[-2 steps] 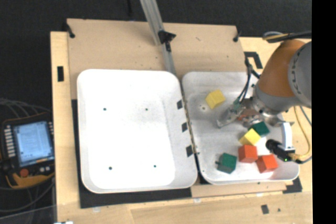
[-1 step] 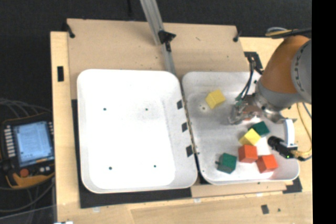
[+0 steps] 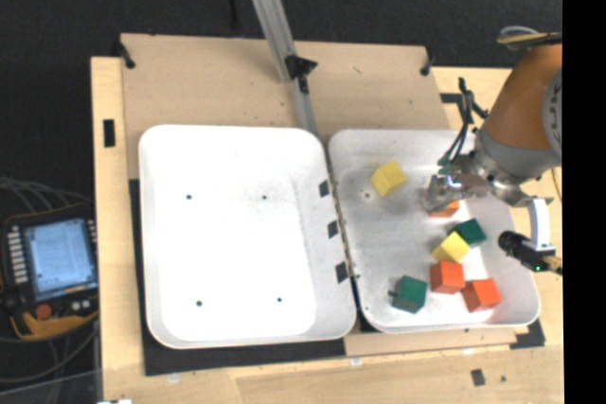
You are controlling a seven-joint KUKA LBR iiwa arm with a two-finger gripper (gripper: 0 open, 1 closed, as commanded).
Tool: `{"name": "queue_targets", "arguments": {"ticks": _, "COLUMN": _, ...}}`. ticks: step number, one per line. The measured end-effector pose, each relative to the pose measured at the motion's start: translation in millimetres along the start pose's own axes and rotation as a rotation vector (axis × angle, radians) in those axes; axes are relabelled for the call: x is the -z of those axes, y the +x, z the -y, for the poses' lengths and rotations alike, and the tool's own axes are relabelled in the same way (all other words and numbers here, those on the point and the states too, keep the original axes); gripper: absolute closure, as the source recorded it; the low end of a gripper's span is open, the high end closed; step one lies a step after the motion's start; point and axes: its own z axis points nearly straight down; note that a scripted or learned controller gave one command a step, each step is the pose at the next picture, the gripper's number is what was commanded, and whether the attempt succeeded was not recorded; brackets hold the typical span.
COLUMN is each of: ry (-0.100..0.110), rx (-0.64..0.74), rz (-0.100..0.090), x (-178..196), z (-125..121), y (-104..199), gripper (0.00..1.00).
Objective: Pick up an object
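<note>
My end effector (image 3: 441,195) low in the right bin (image 3: 379,156).
It sits over an orange block (image 3: 445,210) at the bin's three o'clock; I cannot tell its opening or any grasp.

Light wooden bench (image 3: 398,71), seen from above at slant. Directly on it: two shallow white bins side by side, touching along middle. Left bin (image 3: 151,232) larger in view; right bin (image 3: 365,303) slightly tilted. Dark mat (image 3: 135,232) showing under left bin's edge. Slanted metal rail (image 3: 270,5) crossing bench's far edge.
</note>
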Motion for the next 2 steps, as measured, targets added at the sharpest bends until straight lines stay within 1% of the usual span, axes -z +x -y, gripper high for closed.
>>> {"name": "queue_targets", "arguments": {"ticks": 1, "ry": -0.001, "rx": 0.004, "rz": 0.001, "x": 51.8, "z": -2.1, "y": -1.8, "gripper": 1.0}}
{"name": "queue_targets", "arguments": {"ticks": 2, "ry": 0.002, "rx": 0.009, "rz": -0.002, "x": 67.6, "z": -16.5, "y": 46.4, "gripper": 1.0}}
